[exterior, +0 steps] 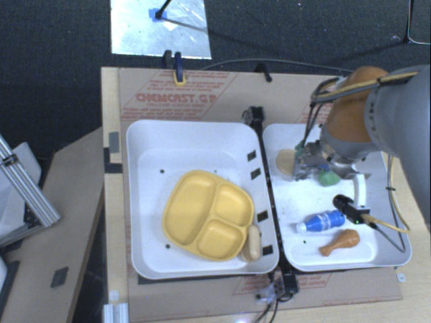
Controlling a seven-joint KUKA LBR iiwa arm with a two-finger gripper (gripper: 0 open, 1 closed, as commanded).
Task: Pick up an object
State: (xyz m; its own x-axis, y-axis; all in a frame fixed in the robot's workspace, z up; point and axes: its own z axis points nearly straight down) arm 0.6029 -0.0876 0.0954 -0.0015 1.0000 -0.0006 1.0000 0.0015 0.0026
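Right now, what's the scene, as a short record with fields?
left bin: yellow divided plate, tan roll by its lower right corner
right bin: blue bottle, brown drumstick, green item, pale round item
gripper: low in the right bin's upper part, beside the green item
grasp: cannot tell

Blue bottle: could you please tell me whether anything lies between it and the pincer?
Nothing visible does; only bare floor of the right bin lies between the pincer and the blue bottle.
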